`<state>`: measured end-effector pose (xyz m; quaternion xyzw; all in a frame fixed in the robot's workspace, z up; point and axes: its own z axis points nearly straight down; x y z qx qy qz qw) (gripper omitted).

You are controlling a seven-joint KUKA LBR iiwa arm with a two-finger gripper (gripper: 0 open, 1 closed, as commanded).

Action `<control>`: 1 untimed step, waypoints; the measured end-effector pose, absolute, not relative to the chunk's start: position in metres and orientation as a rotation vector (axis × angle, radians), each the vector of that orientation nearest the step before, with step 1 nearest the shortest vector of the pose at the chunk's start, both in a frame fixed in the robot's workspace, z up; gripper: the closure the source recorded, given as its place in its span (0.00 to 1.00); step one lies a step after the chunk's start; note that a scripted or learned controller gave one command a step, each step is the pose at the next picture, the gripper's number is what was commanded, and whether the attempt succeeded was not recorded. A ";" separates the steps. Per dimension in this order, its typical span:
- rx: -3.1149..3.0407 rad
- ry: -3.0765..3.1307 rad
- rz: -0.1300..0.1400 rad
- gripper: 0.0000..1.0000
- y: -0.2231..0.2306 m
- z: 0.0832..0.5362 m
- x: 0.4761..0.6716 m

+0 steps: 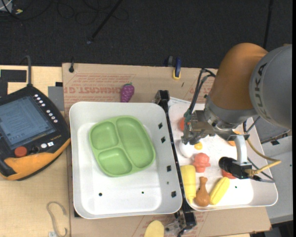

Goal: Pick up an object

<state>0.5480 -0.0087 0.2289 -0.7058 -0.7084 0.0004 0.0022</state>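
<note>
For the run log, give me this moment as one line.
end effector: low in right bin, near pink toy | left bin: green plate | pickup: not seen

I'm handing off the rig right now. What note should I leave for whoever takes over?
Gripper: low in the right bin, near its left wall; no object visibly held.
Things: pink toy, yellow toy and brown drumstick lie in the right bin. Green divided plate lies in the left bin.
Done: nothing seen lifted.
Left: pick up an object.
</note>
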 end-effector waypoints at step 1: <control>-2.214 -2.222 0.002 1.00 0.047 0.217 0.557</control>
